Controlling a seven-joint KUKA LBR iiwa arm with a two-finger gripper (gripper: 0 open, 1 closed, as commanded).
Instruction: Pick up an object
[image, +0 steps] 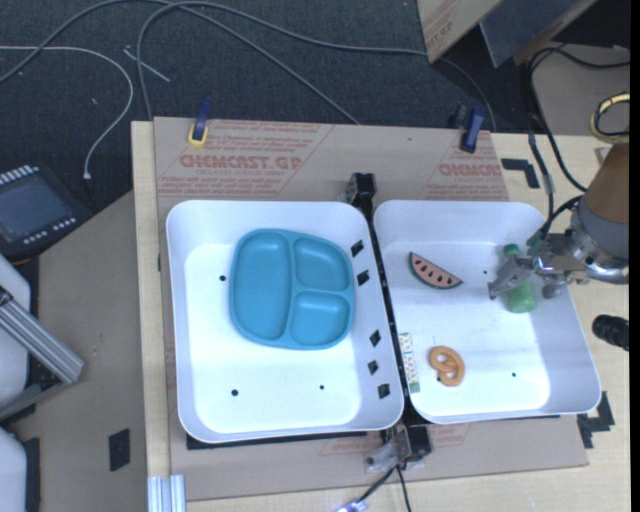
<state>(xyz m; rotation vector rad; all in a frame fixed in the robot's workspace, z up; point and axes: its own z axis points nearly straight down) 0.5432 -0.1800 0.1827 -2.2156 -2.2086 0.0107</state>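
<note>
- Cardboard covers the desk (300, 150) beneath two white bins.
- Left bin (200, 390) holds a blue divided plate (292, 288).
- Right bin (560, 380) holds a watermelon slice (434, 271), a pretzel (447, 364) and a green object (520, 295).
- Hand (520, 272) sits just over the green object; its grip cannot be told.

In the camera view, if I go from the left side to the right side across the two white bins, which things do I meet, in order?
Blue divided plate in the left bin → watermelon slice toy → pretzel toy → green object at the end effector, these three in the right bin.
</note>
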